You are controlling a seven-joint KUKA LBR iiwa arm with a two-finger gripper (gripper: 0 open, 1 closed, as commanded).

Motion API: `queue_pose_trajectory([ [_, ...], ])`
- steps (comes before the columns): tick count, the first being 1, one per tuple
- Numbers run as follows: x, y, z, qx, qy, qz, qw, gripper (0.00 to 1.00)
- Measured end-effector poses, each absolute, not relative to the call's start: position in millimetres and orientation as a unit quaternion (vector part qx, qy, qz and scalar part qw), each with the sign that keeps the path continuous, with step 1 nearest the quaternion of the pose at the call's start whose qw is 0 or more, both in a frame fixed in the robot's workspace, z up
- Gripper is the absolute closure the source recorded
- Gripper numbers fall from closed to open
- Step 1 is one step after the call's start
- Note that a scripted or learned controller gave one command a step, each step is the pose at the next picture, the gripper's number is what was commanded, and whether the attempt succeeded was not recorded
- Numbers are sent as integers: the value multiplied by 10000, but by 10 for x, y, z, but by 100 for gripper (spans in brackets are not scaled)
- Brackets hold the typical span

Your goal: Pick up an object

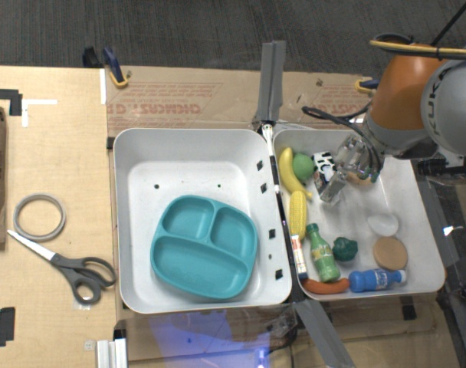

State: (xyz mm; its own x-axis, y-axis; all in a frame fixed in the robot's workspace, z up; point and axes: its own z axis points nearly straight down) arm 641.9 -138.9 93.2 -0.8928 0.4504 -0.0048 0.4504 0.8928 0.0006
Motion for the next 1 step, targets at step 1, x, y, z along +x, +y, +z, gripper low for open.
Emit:
queue_pose_trajectory([
  [1, 6373, -920, 932, 2415, 9704, -2, 23, 0],
])
